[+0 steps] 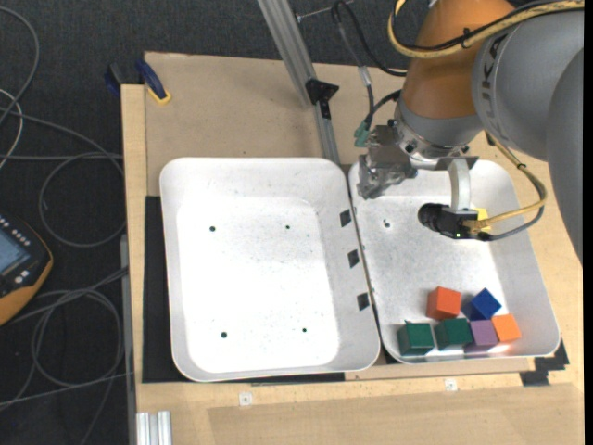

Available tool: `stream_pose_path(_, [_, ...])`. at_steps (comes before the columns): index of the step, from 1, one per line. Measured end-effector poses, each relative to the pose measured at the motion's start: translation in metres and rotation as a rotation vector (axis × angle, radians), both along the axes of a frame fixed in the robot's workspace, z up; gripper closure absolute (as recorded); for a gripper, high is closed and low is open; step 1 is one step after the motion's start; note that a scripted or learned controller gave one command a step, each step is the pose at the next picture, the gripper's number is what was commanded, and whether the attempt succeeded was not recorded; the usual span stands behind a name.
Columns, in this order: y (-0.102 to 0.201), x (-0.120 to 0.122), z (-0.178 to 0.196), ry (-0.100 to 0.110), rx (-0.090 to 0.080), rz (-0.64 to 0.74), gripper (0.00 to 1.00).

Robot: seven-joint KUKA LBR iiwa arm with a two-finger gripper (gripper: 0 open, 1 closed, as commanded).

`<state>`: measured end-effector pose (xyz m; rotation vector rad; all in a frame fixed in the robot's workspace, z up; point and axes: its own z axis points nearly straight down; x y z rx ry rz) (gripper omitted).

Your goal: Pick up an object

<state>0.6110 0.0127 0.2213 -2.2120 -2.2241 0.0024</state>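
Claw [372, 182] is parked at the right bin's [519, 239] far-left corner, can't tell if it's open or holding anything; blocks [460, 321] sit well away, toward the near-right.

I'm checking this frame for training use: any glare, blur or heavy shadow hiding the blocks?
Camera view: lighting is even and soft; the blocks are sharp, colours distinct, with faint shadows only. The white right bin is bright but not blown out. The arm looks slightly soft at close range.
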Motion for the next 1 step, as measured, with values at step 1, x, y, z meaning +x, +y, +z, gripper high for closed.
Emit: stream_pose_path(1, [0.0521,-0.0238,-0.0054,0.0,0.001,0.001,1.0])
